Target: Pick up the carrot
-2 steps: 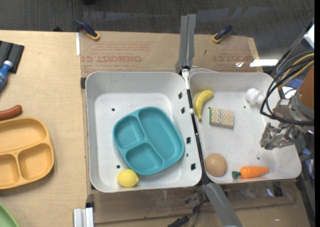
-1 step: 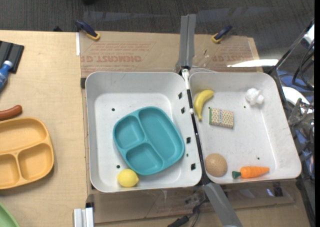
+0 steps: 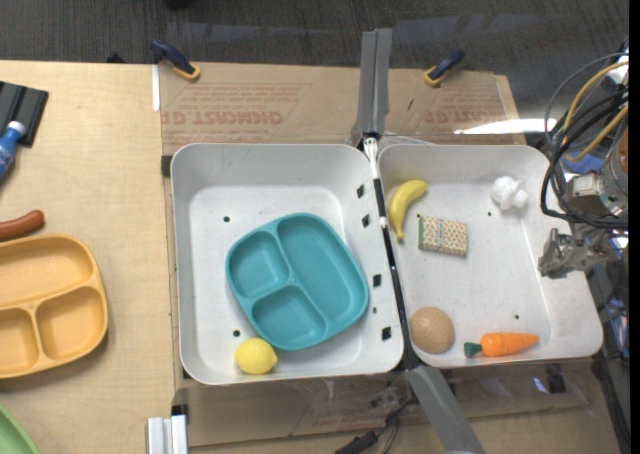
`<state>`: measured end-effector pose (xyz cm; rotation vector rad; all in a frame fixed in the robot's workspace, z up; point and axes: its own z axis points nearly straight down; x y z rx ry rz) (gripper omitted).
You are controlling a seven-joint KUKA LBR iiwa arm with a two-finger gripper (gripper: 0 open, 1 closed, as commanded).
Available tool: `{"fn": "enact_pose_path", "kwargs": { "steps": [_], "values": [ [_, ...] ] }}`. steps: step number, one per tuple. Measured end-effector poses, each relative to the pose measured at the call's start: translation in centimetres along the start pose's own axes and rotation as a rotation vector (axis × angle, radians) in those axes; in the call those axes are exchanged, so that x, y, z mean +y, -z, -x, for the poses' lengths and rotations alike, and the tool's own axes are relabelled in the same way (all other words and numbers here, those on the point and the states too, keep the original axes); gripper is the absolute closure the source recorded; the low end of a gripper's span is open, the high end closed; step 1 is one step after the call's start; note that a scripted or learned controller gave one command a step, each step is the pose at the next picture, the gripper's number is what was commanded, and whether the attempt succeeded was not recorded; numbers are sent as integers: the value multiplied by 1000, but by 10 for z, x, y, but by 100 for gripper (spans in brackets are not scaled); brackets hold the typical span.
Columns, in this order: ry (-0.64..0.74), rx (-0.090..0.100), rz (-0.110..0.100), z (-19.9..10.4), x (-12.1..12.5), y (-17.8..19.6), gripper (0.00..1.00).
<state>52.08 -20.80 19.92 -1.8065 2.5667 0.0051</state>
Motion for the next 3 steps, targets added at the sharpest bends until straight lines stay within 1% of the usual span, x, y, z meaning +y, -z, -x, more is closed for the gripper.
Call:
{"fn": "enact_pose_path", "kwargs": {
  "steps": [1, 2, 3],
  "values": [
    [211, 0, -4, -24, 35, 108, 100],
    [489, -1, 2, 27, 53, 23, 100],
    [438, 0, -2, -19, 37, 100, 100]
  ]
}}
